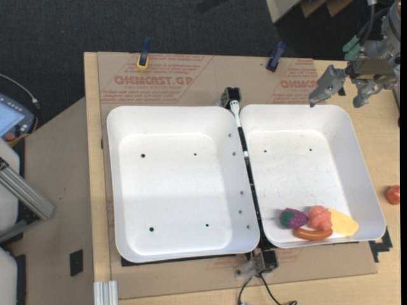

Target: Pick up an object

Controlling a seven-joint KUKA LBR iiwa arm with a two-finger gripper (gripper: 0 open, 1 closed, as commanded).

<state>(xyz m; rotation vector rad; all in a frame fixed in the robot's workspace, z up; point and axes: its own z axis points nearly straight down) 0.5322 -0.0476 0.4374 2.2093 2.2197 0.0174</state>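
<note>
**A:** ok so where's the claw [343, 93] at in this one?

**B:** Up at the top right of the camera view, hanging over the far rim of the right bin [343, 122]. Its two grey fingers are spread apart, one pointing down-left, the other off to the right, and there's nothing between them.

**A:** and the stuff to pick?

**B:** All bunched in the near right corner of that same bin, well apart from the claw. There's a purple grape bunch [293, 218], a pinkish-orange lumpy toy [320, 216] touching it, a yellow piece [344, 223] just beside that, and an orange sausage-looking thing [312, 234] lying along the front of the group. Can't tell exactly what the pink one is.

**A:** left bin?

**B:** The left bin [121, 170] sits right against the right one, with a black strip [245, 164] running along the joint. Both are on a cardboard sheet [191, 75] on the worktop [394, 164]. Also a small orange object [393, 195] on the worktop, right of the bins.
</note>
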